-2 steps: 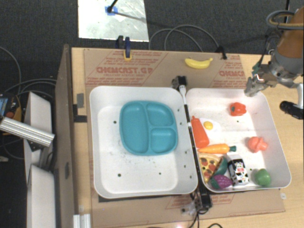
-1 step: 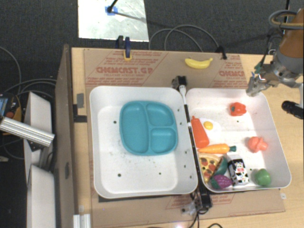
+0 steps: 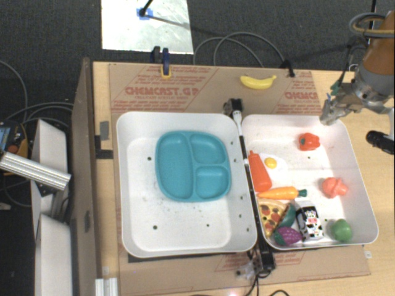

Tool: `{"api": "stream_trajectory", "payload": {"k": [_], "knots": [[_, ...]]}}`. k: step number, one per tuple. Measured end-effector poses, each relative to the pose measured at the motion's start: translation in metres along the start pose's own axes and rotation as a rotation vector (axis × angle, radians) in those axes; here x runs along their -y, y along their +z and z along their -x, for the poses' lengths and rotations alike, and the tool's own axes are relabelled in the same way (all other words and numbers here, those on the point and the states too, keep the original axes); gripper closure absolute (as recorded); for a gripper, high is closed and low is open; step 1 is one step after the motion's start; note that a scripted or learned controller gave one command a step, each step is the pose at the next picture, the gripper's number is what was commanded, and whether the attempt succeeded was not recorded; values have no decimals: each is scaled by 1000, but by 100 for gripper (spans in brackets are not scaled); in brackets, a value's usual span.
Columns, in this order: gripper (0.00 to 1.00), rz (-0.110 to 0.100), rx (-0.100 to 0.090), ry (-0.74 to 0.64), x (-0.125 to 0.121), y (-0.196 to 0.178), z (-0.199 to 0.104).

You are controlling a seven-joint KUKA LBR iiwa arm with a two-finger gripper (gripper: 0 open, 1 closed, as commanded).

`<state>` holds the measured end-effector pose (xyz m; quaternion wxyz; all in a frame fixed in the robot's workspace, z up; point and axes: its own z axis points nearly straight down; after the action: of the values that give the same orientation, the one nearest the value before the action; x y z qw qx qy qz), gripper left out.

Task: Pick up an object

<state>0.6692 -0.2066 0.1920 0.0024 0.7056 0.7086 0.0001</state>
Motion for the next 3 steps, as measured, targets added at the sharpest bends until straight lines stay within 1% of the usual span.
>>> {"api": "stream_trajectory", "payload": {"k": [1, 2, 3], "knots": [[100, -1, 0, 0, 0, 2, -4], [100, 0, 0, 2, 0, -6, 0], [100, -1, -1, -1, 0, -7, -9]]}}
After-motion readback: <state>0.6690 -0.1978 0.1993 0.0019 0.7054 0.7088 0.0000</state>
